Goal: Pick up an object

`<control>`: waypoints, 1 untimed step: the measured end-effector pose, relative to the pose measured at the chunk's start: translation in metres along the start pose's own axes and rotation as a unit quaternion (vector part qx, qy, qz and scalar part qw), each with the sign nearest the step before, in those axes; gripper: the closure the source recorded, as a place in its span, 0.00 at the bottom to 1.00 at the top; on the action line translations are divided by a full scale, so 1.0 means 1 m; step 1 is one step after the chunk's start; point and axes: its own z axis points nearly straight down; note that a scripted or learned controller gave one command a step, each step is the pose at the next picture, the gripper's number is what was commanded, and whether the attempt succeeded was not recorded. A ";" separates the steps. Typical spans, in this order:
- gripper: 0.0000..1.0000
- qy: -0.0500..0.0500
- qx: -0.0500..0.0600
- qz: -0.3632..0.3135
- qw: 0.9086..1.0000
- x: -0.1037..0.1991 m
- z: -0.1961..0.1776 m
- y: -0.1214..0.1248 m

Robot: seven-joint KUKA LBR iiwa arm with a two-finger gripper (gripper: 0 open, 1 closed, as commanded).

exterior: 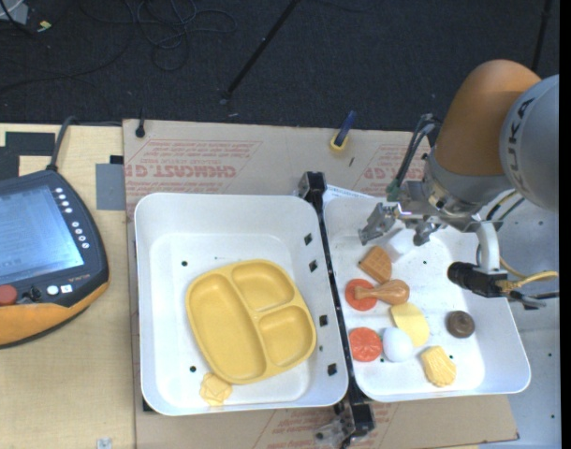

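A: Listing by size, largest first: worktop (61, 382), cardboard-covered, bearing two shallow white bins side by side. Left bin (164, 251) holds a yellow divided tray (251, 319) and, just off the tray's near corner, a small yellow piece (215, 390).

B: And the right bin (510, 363)?

A: Seven small items clustered left of centre. Drumstick (379, 294), long axis running left to right, knob end leftward. Orange wedge (376, 264) just above it. Pale yellow block (410, 324); corn-like yellow piece (439, 366); red round slice (365, 344); white egg (396, 344) touching the slice; brown disc (461, 324), apart to the right.

B: Tool status?

A: Tool (401, 224) hangs over the far part of the right bin, two fingers spread apart, nothing between them.

B: Nearest candidate?

A: The orange wedge, lying just toward the camera and slightly left of the tool; the drumstick sits a little farther along the same line. My judgement: a short descent toward the near-left reaches the wedge; for the drumstick, the fingers would best close across its left-right axis.
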 end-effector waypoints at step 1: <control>0.00 0.001 0.003 -0.002 1.000 0.065 -0.005 -0.042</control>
